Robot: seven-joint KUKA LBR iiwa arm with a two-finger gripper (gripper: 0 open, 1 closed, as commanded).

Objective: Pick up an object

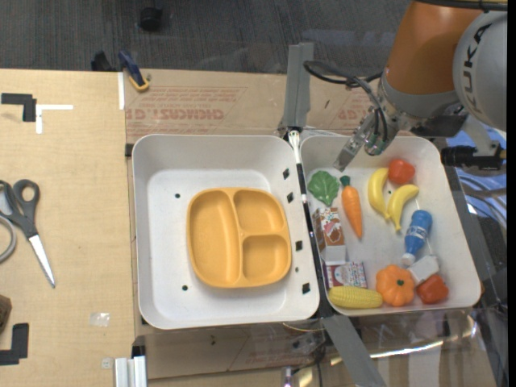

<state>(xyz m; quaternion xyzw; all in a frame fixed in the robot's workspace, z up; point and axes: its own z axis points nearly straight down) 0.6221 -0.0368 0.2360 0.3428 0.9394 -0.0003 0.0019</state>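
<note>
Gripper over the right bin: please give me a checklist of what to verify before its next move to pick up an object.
1. Gripper carries nothing yet: ok, nothing shows at its tip.
2. Gripper is above the right bin: ok, over the far left part.
3. A target lies near: ok, the green leafy toy and carrot are just below the tip.
4. Target has free space: not ok, leafy toy and carrot touch.
5. Finger opening: cannot tell.
6. Yellow tray in the left bin out of the way: ok.

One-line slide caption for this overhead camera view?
Gripper hovers over the right bin of toy food, near the carrot; yellow divided plate sits in the left bin.
</note>
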